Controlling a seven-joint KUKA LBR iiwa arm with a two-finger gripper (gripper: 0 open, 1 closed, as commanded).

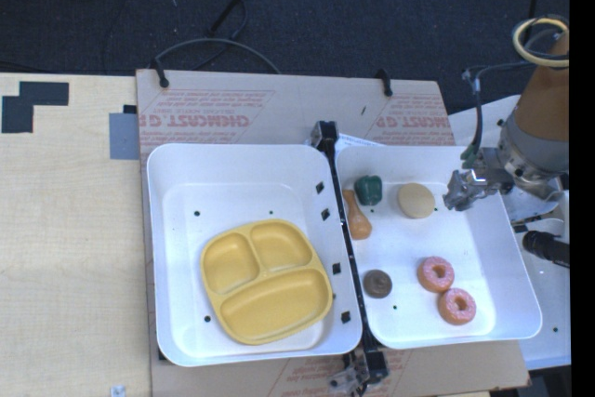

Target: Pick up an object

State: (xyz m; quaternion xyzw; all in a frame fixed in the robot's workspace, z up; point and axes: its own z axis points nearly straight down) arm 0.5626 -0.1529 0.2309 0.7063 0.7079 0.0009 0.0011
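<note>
End effector [462, 188] hung over right bin [507, 311] near its far right side, finger state could not be told | right bin held green object [369, 189], orange piece [357, 216], beige round [416, 200], brown disc [376, 284], two pink donuts [435, 273] [456, 305] | yellow divided plate [267, 279] lay in left bin [177, 200]
</note>
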